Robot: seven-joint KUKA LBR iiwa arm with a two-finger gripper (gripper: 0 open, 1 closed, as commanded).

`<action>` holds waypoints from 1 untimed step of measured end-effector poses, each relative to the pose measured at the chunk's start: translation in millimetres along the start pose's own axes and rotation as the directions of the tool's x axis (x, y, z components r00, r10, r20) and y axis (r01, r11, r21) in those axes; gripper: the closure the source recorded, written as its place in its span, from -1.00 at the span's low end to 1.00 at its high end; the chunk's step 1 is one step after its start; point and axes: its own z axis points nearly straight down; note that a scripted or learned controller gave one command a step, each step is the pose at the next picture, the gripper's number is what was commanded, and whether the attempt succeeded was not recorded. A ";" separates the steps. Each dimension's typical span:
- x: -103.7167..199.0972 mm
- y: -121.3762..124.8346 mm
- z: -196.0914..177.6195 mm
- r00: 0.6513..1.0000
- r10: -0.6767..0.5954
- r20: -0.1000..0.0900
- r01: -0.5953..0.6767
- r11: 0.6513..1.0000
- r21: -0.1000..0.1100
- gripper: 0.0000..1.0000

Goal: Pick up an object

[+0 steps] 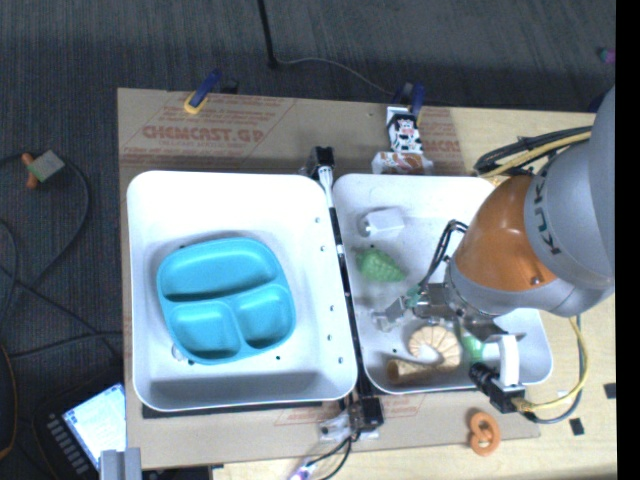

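You're mid-reach: gripper (405, 308) sits low in the right bin (535, 363), approx over the small stuff there. Can't tell its state, arm hides it. Nearest the front wall lie a tan cone-ish item (415, 370) and a round shell-like piece (433, 344); further back a green object (380, 265), then a white one (383, 222). Next move prob needs a straight drop onto one piece. Left bin (145, 268) holds a blue divided tray (225, 298). Cardboard-topped bench (220, 133), dark carpet (120, 28) beyond.

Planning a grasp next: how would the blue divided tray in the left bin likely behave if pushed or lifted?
The blue tray looks like moulded plastic, so probably stiff and light. Lying flat, it should slide rather than tip. Its smooth, rounded rim may slip from two fingers.
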 end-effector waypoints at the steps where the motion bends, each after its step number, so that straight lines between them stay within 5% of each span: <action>1: -0.9 0.5 -10.1 1.000 0.001 0.001 -0.001 1.000 0.000 1.00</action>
